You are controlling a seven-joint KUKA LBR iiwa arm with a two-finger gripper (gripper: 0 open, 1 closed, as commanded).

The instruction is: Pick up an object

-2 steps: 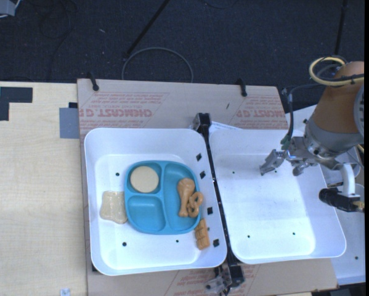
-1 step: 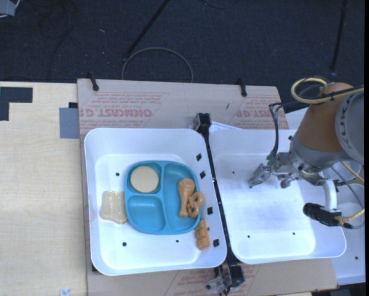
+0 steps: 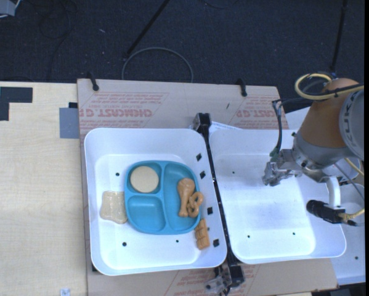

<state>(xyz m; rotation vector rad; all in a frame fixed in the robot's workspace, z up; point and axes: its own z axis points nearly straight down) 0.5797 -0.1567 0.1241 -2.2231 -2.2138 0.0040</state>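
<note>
A blue divided plate (image 3: pixel 148 216) lies in the left bin (image 3: pixel 104 145). A round tan cookie (image 3: pixel 143 179) sits in its upper left section, and a brown pretzel-like piece (image 3: pixel 189 197) in its right section. A pale slice of bread (image 3: pixel 114 207) lies on the bin floor just left of the plate. A small orange-brown piece (image 3: pixel 201 234) rests at the plate's lower right corner. My gripper (image 3: pixel 275 174) hangs over the right bin (image 3: pixel 276 239), near its upper right part, well apart from all these items. Nothing shows between its fingers.
A black divider (image 3: pixel 210 184) runs between the two bins. The arm's grey body and orange band (image 3: pixel 323 125) occupy the right side, with cables beside it. A brown cardboard sheet (image 3: pixel 172 106) lies under the bins on the pale bench.
</note>
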